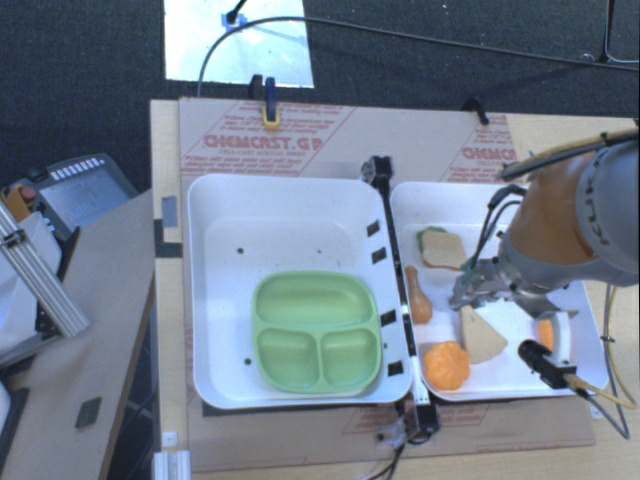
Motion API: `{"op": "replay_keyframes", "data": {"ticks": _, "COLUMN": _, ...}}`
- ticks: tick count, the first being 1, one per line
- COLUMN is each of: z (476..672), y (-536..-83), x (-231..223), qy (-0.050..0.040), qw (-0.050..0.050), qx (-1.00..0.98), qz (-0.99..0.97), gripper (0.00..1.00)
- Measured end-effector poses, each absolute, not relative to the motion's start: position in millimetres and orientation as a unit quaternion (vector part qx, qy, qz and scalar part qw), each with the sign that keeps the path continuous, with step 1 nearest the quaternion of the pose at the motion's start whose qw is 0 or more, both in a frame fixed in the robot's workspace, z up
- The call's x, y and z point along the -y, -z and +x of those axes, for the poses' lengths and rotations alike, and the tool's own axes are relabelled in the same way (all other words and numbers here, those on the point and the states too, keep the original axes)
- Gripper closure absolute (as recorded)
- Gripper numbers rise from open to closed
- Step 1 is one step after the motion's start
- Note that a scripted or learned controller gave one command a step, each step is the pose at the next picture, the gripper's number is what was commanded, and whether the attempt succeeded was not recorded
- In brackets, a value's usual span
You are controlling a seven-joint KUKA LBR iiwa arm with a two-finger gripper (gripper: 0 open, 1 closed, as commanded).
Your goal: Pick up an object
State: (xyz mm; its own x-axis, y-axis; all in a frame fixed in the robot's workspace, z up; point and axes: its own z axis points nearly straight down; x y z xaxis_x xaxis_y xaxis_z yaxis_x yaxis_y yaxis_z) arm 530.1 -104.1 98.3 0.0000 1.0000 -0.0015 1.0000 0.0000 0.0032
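The right bin (455,196) holds a sandwich-like piece with a green edge (441,247), an orange carrot-shaped stick (417,296), an orange ball (446,365), a pale cheese-like wedge (482,335) and a small orange piece (545,332) at the right. My gripper (474,290) hangs low over the middle of this bin, just above the wedge's top corner and right of the stick. Nothing shows between its fingers. The arm covers the bin's right part.
A green three-compartment tray (316,330) lies in the left bin (290,208), toward its front. A black divider with clips (392,268) runs between the bins. Cardboard (300,138) lies under both.
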Motion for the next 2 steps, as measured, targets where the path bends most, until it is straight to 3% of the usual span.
{"op": "replay_keyframes", "data": {"ticks": 2, "z": 534.3, "y": -216.5, "x": 100.7, "qy": -0.0021, "qw": 0.003, "qx": -0.709, "qz": 0.706, "gripper": 1.0}}
